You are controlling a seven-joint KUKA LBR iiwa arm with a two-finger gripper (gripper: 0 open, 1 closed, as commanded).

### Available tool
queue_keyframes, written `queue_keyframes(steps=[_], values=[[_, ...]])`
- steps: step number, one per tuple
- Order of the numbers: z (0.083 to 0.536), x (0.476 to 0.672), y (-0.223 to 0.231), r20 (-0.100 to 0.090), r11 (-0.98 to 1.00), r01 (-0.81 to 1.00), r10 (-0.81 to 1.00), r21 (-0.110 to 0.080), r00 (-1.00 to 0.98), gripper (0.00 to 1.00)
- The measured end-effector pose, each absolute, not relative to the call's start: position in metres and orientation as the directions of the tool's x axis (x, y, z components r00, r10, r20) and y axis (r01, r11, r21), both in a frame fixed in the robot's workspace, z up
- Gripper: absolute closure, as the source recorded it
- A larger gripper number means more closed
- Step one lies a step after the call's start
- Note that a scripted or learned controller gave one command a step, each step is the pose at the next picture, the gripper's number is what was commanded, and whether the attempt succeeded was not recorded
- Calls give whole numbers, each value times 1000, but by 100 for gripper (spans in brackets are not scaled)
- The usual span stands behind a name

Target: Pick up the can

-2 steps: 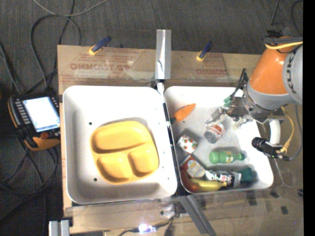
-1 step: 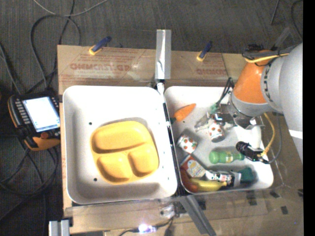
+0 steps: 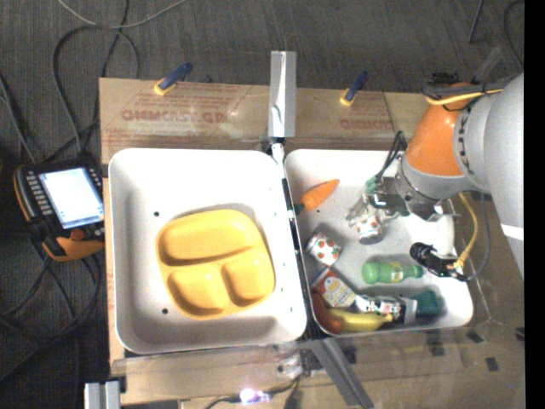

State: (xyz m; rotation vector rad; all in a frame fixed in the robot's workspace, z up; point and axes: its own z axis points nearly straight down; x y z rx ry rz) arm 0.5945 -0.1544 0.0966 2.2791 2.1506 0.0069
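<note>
- Gripper (image 3: 375,207) is seen over the right bin (image 3: 460,309), at about 12 o'clock within it; whether its fingers are closed cannot be told.
- Can (image 3: 366,224) is found directly at the gripper's tip, touching or just under it.
- Carrot (image 3: 319,194) lies at 9 o'clock from the gripper.
- Green bottle (image 3: 390,272) lies at 6 o'clock from the can.
- Yellow tray (image 3: 217,261) is held in the left bin (image 3: 128,228).
</note>
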Motion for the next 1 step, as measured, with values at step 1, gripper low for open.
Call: queue_keyframes(steps=[1], values=[[206,612,-152,-4,-211,978,978,-5,211,100]])
